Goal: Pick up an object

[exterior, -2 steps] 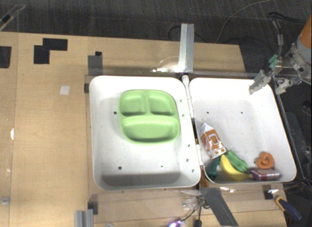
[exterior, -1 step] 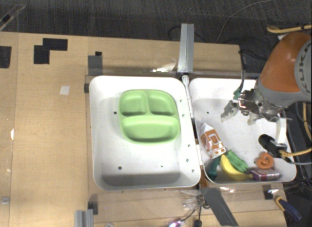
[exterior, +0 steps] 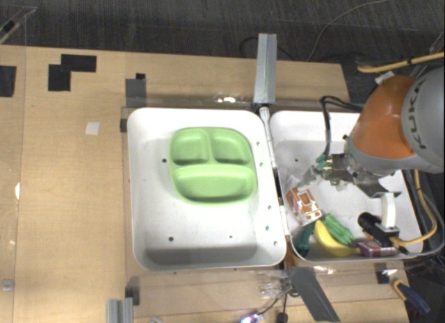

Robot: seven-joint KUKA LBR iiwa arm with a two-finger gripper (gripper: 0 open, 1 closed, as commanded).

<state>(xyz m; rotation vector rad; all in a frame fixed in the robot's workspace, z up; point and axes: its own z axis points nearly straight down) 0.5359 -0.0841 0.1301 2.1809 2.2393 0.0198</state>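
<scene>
The right bin holds several small things along its near edge. An orange-and-white snack packet lies by the left wall. A yellow rounded object sits near the front, with a green object lying against it. A dark purple item rests by the front wall. My gripper hangs low over the middle of the right bin, just up and right of the snack packet, under the grey wrist and orange band. Nothing is visibly held.
The left bin holds a green divided tray, upside or centre of the bin. A metal divider post stands between the bins at the back. Wooden bench surrounds both bins.
</scene>
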